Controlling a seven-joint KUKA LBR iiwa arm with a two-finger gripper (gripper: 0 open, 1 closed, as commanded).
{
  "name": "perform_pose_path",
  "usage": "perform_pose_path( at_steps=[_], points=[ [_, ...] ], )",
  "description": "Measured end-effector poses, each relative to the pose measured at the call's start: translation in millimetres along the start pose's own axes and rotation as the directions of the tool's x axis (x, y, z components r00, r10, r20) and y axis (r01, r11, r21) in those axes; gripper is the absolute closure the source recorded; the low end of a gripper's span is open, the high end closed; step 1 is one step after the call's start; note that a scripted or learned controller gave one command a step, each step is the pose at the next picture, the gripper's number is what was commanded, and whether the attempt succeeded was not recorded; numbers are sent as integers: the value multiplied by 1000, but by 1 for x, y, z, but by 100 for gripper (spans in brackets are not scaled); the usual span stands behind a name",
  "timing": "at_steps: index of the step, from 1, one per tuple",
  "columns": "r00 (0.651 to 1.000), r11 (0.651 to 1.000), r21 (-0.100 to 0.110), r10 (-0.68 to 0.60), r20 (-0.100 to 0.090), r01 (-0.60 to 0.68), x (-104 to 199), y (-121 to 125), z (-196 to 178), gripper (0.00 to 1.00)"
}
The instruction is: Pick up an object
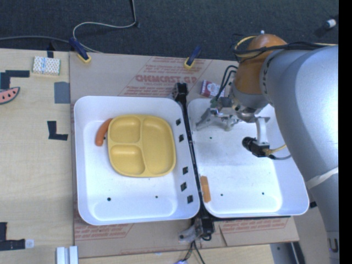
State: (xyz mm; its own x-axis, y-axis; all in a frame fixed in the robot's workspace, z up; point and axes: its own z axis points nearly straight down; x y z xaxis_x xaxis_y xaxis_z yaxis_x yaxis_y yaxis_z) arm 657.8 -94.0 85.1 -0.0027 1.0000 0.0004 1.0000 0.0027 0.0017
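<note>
From the overhead camera, the end effector (218, 118) sits low over the top-left corner of the right bin (247, 197), and honestly I can't tell its state. Left bin (91, 202) has a yellow divided plate (141, 145) with an orange carrot-looking thing (101, 132) touching its left edge. Another small orange piece (205, 188) lies by the right bin's left wall.

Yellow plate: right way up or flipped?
Right way up. The yellow plate lies flat in the left bin, its three hollow sections facing the camera. An orange carrot lies at its left edge.
</note>
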Motion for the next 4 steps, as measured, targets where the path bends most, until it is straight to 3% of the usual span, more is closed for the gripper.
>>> perform_pose_path(
  at_steps=[1,2,3,4],
  points=[
    [1000,1000,-1,-1,3,1,0,0,-10,100],
    [1000,1000,0,-1,4,1,-1,0,-10,0],
    [1000,1000,1,-2,4,2,0,0,-19,100],
    [1000,1000,1,-2,5,2,0,0,-19,0]
  ],
)
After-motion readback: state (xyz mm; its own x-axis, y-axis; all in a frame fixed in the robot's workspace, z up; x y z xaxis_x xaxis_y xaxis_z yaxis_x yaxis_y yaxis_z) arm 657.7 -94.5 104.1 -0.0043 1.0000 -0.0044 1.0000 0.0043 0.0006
